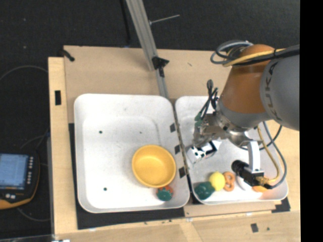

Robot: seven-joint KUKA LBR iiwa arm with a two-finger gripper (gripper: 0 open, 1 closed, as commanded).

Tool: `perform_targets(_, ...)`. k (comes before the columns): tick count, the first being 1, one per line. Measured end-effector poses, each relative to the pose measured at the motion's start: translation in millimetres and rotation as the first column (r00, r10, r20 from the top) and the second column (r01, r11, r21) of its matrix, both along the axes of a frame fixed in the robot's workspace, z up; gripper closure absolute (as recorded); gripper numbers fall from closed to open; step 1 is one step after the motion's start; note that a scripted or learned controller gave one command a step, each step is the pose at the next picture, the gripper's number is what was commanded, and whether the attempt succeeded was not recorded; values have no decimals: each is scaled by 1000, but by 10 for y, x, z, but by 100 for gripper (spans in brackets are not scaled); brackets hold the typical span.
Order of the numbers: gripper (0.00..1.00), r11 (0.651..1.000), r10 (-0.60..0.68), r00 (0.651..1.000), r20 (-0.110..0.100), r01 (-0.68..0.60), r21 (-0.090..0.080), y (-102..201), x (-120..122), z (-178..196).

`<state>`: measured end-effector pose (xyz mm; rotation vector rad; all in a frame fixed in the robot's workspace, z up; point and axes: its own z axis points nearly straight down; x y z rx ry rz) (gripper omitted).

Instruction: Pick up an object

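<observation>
My gripper (203, 136) hangs over the left part of the right bin (187, 107), close to the wall between the two bins. Just below it in the view is a small black-and-white object (204, 150); I cannot tell whether it is held or lying on the bin floor. Along the front of the right bin lie a dark green object (204, 189), a yellow ball (217, 180), an orange ring (229, 181) and a small orange piece (260, 188).
The left bin (101, 120) holds a yellow bowl (153, 165) at its front right and a small teal and red object (164, 193) by the front wall. A slanted metal rail (146, 39) runs from the back down to the bins' divider.
</observation>
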<state>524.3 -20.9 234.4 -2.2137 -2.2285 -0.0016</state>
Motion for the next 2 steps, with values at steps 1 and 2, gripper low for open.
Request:
perform_targets(1,100,1000,0,1000,-1,0,0,505,-15,-85)
perform_targets(2,100,1000,1,1000,-2,-1,1,1061,-98,-132)
